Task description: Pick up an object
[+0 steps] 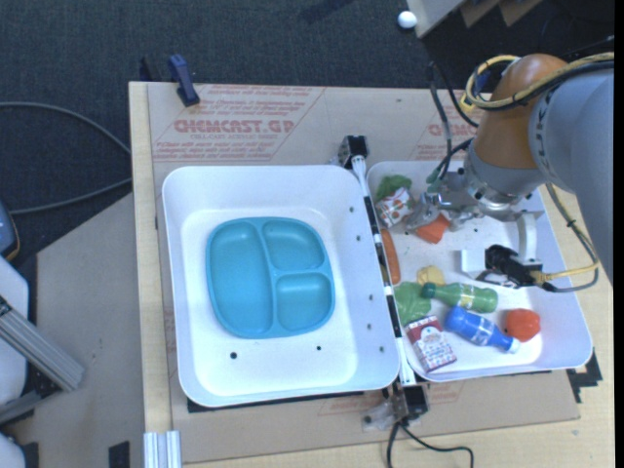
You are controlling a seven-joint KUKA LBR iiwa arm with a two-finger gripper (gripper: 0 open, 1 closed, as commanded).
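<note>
- Reaching in from the right of the camera view, the grey arm with its orange band hangs low over the right bin [570,344]; the tool [444,205] sits at that bin's far left part, and whether it is open or closed I cannot tell.
- Just beside the tool lies an orange block [431,229], with a red and white packet [394,205] and a green piece [392,182] to its left.
- Nearer the camera from the tool lie a green bottle [468,295], a blue bottle [478,327], a red ball [525,324] and a red carton [430,345].
- Well to the tool's left, the left bin [185,261] holds a blue divided plate [270,276].
- Both bins rest on a worktop [244,125] of printed brown board, a blue clamp [181,78] at its far left corner; dark carpet [68,27] lies around, with cables crossing it.
</note>
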